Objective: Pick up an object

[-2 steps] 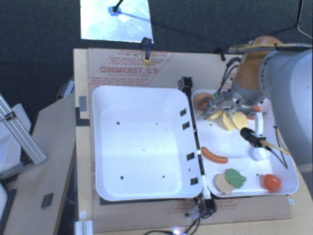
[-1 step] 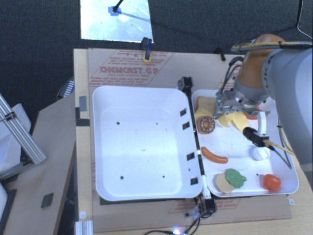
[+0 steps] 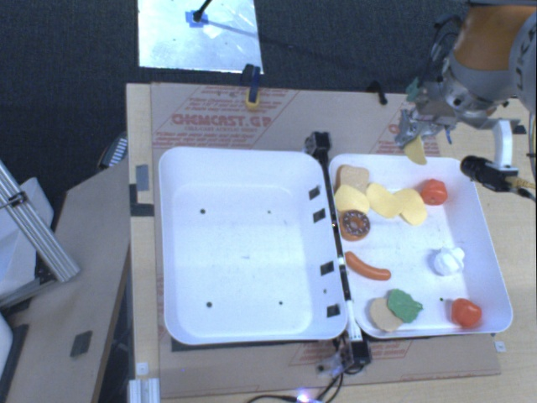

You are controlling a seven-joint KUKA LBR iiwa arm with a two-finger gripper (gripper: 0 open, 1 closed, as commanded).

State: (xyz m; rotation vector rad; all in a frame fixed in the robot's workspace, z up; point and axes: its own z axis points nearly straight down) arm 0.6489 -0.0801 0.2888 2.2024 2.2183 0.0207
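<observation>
Heads up, your arm (image 3: 491, 36) is cut off at the top right corner. The gripper (image 3: 415, 134) hangs above the right bin's (image 3: 487, 250) far rim, fingers pinched on a small yellow piece (image 3: 415, 151) dangling just below them, clear of the bin.

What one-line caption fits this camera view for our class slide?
Robot gripper lifting a yellow piece between its fingers above the right bin of toy food.
</observation>
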